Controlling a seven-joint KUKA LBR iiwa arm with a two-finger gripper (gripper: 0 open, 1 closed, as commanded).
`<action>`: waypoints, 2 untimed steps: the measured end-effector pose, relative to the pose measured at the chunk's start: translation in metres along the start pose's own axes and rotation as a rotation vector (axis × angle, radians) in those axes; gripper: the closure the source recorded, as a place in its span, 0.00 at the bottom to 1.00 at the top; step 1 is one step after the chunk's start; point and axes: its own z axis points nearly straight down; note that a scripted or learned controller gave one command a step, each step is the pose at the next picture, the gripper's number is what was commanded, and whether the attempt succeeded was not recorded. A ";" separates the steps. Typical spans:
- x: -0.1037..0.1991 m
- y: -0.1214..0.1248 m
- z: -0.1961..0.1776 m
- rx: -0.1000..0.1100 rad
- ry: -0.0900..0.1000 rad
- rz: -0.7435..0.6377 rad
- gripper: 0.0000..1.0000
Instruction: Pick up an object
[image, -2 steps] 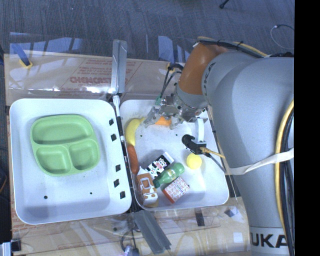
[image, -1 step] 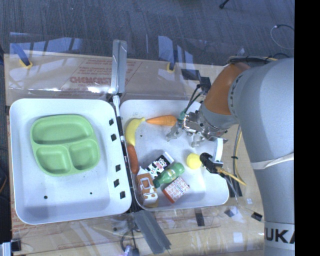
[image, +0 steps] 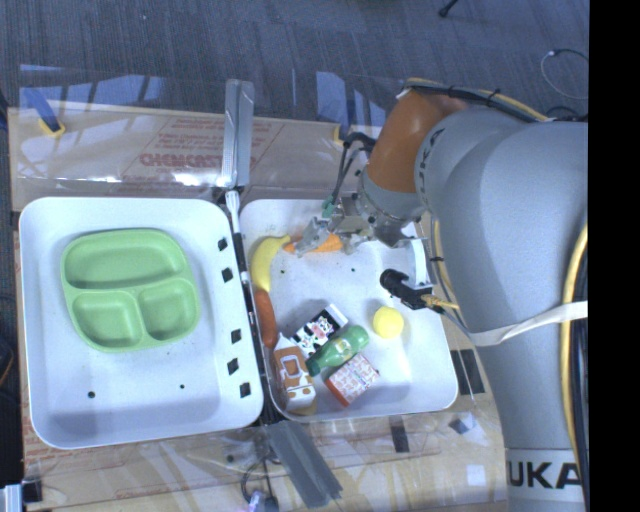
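Note:
My gripper (image: 322, 234) is low over the far end of the right bin (image: 430, 385), reaching in from the right. Right under and beside it lies a small orange piece (image: 328, 245); whether it sits between the jaws I cannot tell. A yellow banana (image: 262, 262) lies just left of the gripper by the bin's left wall. Nearer the front are a yellow lemon (image: 388, 322), a green bottle (image: 338, 350) and a black-and-white box (image: 320, 326).
An orange carrot-like stick (image: 265, 316) lies along the right bin's left wall. A brown packet (image: 292, 376) and a red-and-white box (image: 353, 379) sit at its front. The left bin (image: 40, 400) holds a green divided plate (image: 130, 288). The arm's grey body covers the right side.

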 end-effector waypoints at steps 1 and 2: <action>-0.024 -0.007 0.004 0.022 0.010 -0.318 0.00; -0.053 -0.008 0.006 0.027 0.019 -0.354 0.00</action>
